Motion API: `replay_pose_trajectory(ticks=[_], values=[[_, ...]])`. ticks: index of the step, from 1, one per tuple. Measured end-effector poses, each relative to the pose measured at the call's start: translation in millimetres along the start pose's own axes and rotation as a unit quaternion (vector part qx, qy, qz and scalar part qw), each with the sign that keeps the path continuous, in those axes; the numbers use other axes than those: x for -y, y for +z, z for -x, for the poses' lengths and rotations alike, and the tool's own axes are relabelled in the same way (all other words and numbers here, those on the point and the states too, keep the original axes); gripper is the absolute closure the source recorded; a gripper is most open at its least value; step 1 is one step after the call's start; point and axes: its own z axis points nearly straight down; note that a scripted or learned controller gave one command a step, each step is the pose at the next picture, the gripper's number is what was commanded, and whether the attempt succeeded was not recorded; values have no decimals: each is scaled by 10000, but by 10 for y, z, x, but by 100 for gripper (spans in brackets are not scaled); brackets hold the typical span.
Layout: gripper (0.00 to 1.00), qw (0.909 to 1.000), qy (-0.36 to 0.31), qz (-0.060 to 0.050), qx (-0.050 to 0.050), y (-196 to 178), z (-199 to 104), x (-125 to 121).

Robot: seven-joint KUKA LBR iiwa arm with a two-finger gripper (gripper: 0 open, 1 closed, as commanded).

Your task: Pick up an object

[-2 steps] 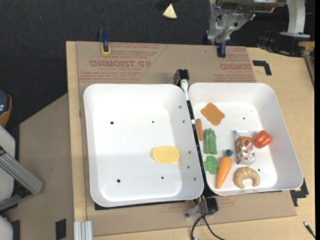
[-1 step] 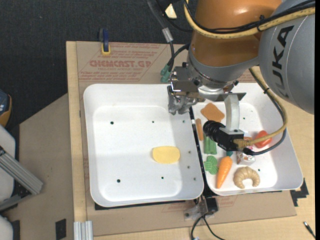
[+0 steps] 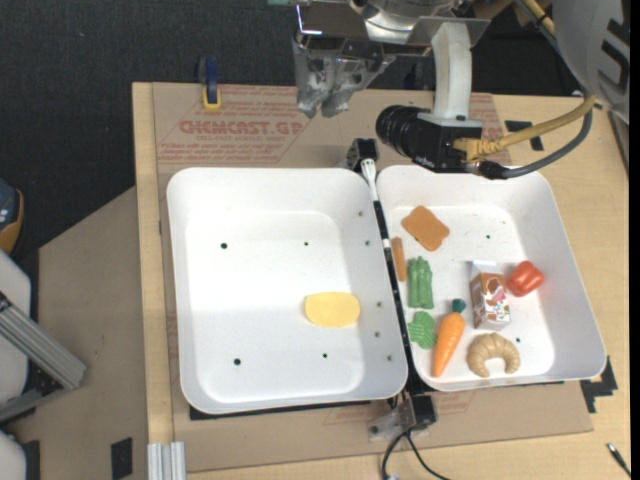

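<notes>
My gripper (image 3: 326, 96) hangs high above the back edge of the bench, behind the left bin (image 3: 200, 268), with nothing between its fingers. A yellow round piece (image 3: 332, 310) lies alone in the left bin, right of its middle. In the right bin (image 3: 560, 258) lie a brown toast slice (image 3: 426, 228), a green ridged vegetable (image 3: 419, 283), a green broccoli piece (image 3: 422, 328), an orange carrot (image 3: 447, 342), a croissant (image 3: 493, 354), a small carton (image 3: 489, 300) and a red pepper (image 3: 524, 278).
A thin orange stick (image 3: 398, 259) rests by the right bin's left wall. A blue and yellow clamp (image 3: 210, 82) sits at the bench's back left. Cables (image 3: 540, 148) run from the wrist over the right bin's back edge.
</notes>
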Motion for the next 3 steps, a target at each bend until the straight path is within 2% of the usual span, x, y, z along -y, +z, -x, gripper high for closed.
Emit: replay_pose_trajectory(ticks=[1,3], values=[[100,10000,31,-73,43,-10,38,-3],[100,10000,14,-43,33,-217,17,-12]])
